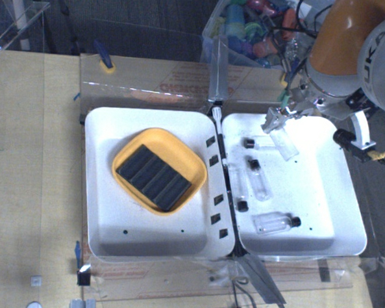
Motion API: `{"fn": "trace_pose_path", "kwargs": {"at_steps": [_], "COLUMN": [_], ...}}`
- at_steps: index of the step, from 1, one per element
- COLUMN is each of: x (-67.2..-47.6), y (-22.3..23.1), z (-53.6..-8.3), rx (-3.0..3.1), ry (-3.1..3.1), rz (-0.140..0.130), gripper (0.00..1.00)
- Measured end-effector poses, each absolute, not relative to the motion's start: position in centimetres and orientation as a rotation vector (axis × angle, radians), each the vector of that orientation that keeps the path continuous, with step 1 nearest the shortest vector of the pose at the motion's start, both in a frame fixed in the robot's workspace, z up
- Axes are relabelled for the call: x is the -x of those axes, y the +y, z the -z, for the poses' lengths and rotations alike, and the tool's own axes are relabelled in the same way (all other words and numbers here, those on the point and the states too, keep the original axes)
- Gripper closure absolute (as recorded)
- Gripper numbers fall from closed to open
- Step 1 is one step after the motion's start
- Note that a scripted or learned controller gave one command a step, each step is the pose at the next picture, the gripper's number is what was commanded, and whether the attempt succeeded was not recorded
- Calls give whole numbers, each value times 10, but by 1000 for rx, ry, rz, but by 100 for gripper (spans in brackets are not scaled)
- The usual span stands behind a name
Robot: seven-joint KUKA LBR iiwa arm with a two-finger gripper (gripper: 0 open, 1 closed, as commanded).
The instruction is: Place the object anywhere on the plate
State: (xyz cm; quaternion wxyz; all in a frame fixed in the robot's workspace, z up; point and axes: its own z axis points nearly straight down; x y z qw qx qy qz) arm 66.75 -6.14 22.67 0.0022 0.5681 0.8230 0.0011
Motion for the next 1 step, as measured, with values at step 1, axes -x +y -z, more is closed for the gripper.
{"fn": "trace_pose_path", "kwargs": {"at_steps": [1], "x": [-664], "y": [-18], "z": [-185], "rx": [-1642], "ry": [2680], "rz": [0], "gripper": [100]}}
